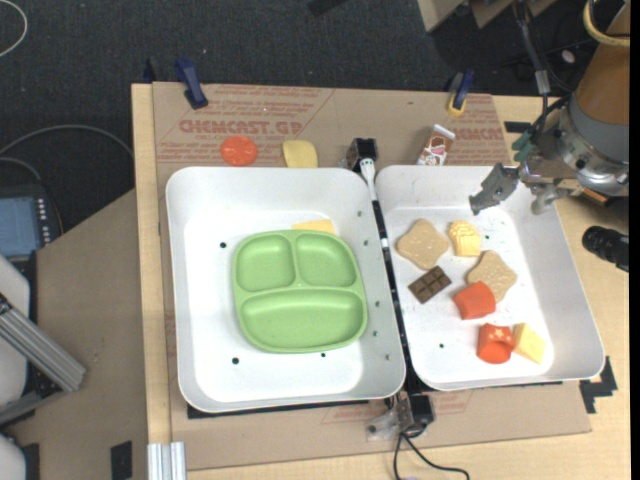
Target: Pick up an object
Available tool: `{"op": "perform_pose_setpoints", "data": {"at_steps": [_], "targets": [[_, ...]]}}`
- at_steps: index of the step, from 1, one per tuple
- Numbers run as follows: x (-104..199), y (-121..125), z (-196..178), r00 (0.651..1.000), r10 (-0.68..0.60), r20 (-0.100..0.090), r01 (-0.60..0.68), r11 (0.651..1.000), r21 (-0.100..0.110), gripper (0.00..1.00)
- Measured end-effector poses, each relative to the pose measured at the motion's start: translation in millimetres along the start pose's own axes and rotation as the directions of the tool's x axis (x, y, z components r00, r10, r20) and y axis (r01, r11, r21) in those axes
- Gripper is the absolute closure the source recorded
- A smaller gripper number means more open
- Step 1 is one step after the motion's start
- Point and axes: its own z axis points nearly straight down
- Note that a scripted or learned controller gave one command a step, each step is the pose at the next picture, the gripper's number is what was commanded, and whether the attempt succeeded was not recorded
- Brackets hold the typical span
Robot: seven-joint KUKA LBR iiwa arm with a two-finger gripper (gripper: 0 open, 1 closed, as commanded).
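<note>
Gripper (512,190) hangs over the far corner of the right bin (575,298), fingers spread, nothing between them. One finger (488,190) shows as a grey wedge pointing to 8 o'clock, the other sits at about 3 o'clock from it by the bin wall.

Nearest candidate is the yellow corn piece (464,237), at 7 o'clock from the gripper, near but apart. It's stubby, no strong long axis. The tan bread slice (422,242) lies just beside it at 9 o'clock, so a wide grasp could snag both.

Other targets further out at 6 o'clock: second bread slice (493,272), red block (475,300), brown chocolate piece (431,285), then tomato (494,342) touching a yellow wedge (531,344) near the front rim.

Arm enters from 3 o'clock, orange band (610,88) high, wrist tilted down toward the bin. Height above the bin floor is hard to judge from here; my read is it's not yet at grasp height. Next move looks like a short shift toward 7 o'clock, then down
</note>
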Motion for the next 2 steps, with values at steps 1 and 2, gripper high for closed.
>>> {"op": "perform_pose_setpoints", "data": {"at_steps": [1,2], "targets": [[-56.3,-31.4,125.4,1.000,0.007,-0.002,-0.007,1.000,0.014,0.00],[-17.0,-67.2,194.3,1.000,0.000,-0.005,0.000,1.000,0.010,0.00]]}}
